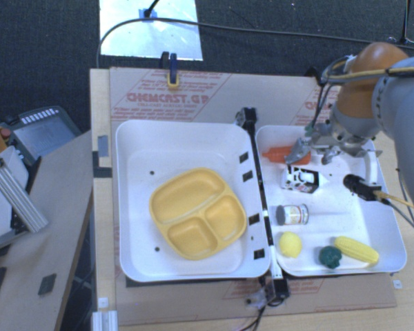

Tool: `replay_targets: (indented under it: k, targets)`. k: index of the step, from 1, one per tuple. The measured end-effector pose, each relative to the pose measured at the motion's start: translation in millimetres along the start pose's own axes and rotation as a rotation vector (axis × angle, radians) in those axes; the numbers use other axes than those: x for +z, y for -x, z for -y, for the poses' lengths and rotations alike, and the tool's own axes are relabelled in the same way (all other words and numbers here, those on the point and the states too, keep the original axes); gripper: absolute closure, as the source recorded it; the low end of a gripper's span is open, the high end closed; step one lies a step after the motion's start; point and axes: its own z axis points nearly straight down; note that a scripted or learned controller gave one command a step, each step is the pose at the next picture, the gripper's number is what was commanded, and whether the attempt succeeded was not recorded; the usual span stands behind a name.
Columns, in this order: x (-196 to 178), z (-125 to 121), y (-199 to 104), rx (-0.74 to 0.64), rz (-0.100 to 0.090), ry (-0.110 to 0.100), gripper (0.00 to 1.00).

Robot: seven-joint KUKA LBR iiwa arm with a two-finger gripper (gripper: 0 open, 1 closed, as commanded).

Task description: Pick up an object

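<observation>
My gripper [313,156] hangs over the far part of the right bin [390,240], open, with nothing between its fingers. An orange carrot [276,154] lies just left of it, partly hidden behind the left finger. A black-and-white patterned item [301,179] sits directly below the fingertips, nearer the camera. Further forward in the same bin lie a small jar [292,215] on its side, a yellow lemon [290,244], a dark green lump [330,256] and a yellow corn cob [357,250].
The left bin [134,150] holds a yellow compartment plate [196,212]. A black divider strip [257,185] runs between the two bins. The arm [372,81] comes in from the right above the right bin's far corner.
</observation>
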Motion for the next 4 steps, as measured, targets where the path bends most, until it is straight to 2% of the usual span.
replay_targets:
  k: [1, 2, 3, 4]
  targets:
    - [-2.0, 4.1, 2.2, -0.001, 0.003, -0.018, 1.0]
    - [-58.4, -0.6, -5.1, 0.001, 0.008, 0.021, 1.0]
    - [-108.6, -1.3, -5.3, 0.001, 0.009, 0.021, 1.0]
    - [-113.7, -1.6, -58.1, -0.003, 0.007, 0.017, 1.0]
